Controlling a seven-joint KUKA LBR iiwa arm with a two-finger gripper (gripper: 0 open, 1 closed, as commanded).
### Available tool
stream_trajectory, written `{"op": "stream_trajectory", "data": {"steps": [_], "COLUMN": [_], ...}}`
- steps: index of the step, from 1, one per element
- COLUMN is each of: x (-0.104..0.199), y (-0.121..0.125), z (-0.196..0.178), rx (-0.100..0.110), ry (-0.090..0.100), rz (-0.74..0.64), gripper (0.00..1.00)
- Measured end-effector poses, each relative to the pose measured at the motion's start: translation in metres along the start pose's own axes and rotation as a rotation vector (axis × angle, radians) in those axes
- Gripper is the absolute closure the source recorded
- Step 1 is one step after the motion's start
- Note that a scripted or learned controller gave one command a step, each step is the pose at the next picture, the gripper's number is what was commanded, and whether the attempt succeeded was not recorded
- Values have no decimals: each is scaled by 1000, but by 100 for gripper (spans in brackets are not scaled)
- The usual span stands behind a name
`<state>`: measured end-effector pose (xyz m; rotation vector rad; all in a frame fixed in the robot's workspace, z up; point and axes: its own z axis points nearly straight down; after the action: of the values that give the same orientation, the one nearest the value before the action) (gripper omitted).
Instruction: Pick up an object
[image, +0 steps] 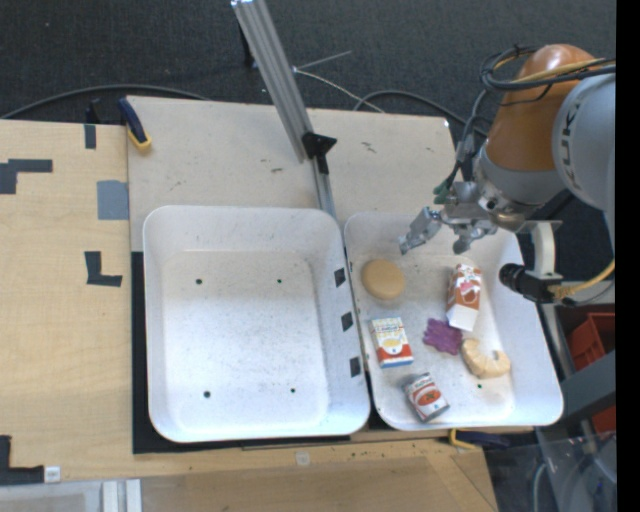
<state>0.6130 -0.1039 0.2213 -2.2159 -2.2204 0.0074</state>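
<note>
Gripper (440, 232): fingers spread wide, holding nothing, positioned over the right bin (530, 400), just beyond the round bun (383, 279) and near the ketchup bottle (464, 296).

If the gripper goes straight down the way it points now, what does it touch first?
Probably bare floor of the right bin, between the round tan object and the red-and-white bottle. The gripper hangs above that gap, though depth is hard to judge from this slanted view.
</note>
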Motion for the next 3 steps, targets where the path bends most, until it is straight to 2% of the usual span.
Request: {"op": "stream_trajectory", "data": {"steps": [2, 3], "x": [6, 7], "y": [0, 2], "z": [128, 114], "rx": [2, -4], "ry": [0, 0], "rz": [1, -1], "gripper": [0, 100]}}
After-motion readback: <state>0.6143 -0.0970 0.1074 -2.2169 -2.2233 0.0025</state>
